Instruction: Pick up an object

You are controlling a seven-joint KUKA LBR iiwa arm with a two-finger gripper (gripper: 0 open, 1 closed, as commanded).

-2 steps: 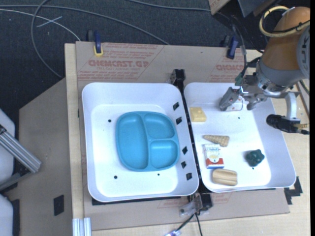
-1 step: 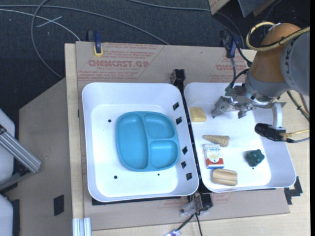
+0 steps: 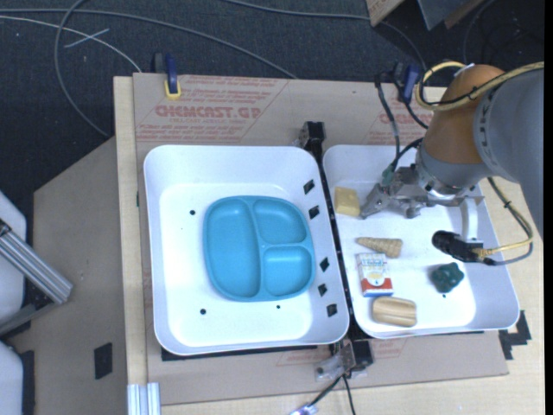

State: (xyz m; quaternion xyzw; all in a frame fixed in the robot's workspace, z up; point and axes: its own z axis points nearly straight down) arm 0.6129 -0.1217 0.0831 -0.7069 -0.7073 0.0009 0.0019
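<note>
No object is seen gripped by the pincer [image 3: 394,201], which is held over the 12 o'clock half of the right bin [image 3: 494,303]; whether it is spread or pressed together cannot be told. The grey arm [image 3: 471,124] is brought in from 2 o'clock.

All loose objects are found in the right bin. A tan cone [image 3: 380,246] is laid near the bin's middle, its long axis running from 9 to 3 o'clock with a slight tilt; the narrow tip is turned toward 9 o'clock and the wide end toward 3 o'clock. It is placed just at 6 o'clock of the pincer, near it but apart.

A yellow block [image 3: 346,201] is set at 9 o'clock of the pincer, close to the bin's wall on that side. A small red and white carton [image 3: 374,275] is laid just at 6 o'clock of the cone, and a bread roll [image 3: 393,311] is laid beyond it, its long axis also from 9 to 3 o'clock, near the bin's 6 o'clock rim. A dark green piece [image 3: 447,276] is placed at 4 o'clock of the cone, well apart from the others.

Nothing is stacked on the cone; the carton is its closest neighbour.

The left bin [image 3: 173,232] is occupied by a blue divided plate [image 3: 259,247]. Both bins are carried by the table [image 3: 216,111].
</note>
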